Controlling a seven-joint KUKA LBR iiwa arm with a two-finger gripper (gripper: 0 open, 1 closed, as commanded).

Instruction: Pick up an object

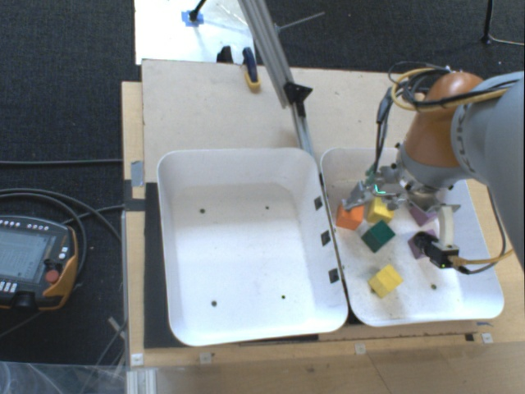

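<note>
Gripper (371, 194) lowered in right bin (484, 302), over yellow block (379, 212) beside orange block (349, 217); grip state cannot be told. Block judged light, rigid; best pinched across flat opposite faces.

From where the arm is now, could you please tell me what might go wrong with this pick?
The hand is low over a tight cluster: the orange block, a yellow block and the green block nearly touch, so it may nudge neighbours or catch two at once. The orange block lies against the right bin's left wall, which could obstruct a clean grasp.
</note>
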